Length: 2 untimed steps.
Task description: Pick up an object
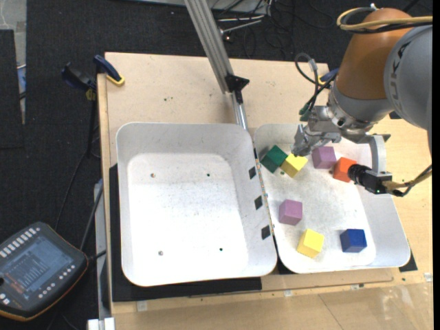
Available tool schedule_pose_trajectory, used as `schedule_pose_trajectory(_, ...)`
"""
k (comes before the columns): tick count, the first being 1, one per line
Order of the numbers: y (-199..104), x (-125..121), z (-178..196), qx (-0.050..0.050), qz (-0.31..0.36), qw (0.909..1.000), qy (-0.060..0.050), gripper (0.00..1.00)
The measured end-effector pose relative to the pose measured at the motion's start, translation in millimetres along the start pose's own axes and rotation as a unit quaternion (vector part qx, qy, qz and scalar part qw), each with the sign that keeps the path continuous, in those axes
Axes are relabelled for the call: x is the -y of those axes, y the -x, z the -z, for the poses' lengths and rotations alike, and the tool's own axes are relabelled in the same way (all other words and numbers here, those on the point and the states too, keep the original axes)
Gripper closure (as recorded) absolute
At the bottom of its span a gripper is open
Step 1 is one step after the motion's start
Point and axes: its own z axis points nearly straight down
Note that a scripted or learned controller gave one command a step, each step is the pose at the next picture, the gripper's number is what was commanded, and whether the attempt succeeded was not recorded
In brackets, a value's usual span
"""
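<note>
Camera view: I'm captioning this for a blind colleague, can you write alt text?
A grey and orange robot arm lowers its gripper over a yellow cube beside a green cube in the right bin, which also holds purple, orange and blue cubes.

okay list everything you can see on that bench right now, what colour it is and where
bins: 2, white, side by side on the bench
green cube: 1, right bin, far left corner
yellow cubes: 2, right bin; one beside the green cube, one near the front
purple cubes: 2, right bin; one at the back, one mid-bin
orange cube: 1, right of the back purple cube
blue cube: 1, front right
pendant: 1, grey, lower left
arm: 1, grey and orange
gripper: 1, above the back yellow cube
</note>
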Motion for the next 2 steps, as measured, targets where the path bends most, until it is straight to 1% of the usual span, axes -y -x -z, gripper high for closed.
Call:
schedule_pose_trajectory(1, -54, -2, -9, -0.001, 0.000, 1.0000, -0.002, 1.00)
schedule_pose_trajectory(2, -112, -10, 3, -0.001, 0.000, 1.0000, 0.000, 1.00)
